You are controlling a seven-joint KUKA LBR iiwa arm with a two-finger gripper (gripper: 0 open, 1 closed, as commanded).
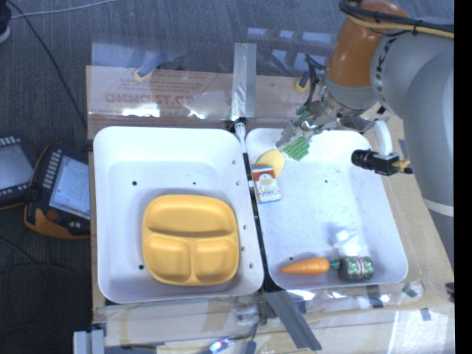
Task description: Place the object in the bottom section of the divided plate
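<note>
We log the gripper (301,133) at the far end of the right bin (383,220), low over the bin's far-left corner. A small green item (297,150) sits right at its tip; whether it is pinched between the fingers or merely lying under them we cannot tell, and the finger opening itself is not readable at this angle.

The yellow divided plate (192,238) lies in the left bin (118,198), near side, with one long section on its far side and two smaller sections on its near side. All three look bare. The task does not name its object; we judge the green item the likely candidate, given where the gripper is.

Other contents of the right bin: a yellow rounded piece (270,160) touching a small red-and-white carton (266,184) by the left wall; a carrot (305,266), a green can (356,268) and a small white piece (342,238) at the near end.

Risks, as we judge them:
- Grip on the green item may be partial, so it could drop in transit over the wall between the bins.
- The yellow piece lies just beside the gripper; a lift could nudge or drag it along.
- Two near sections make "bottom" ambiguous; release could land across the ridge between them.

Hard to make out: the green item's identity and the fingers behind the wrist hardware.
</note>
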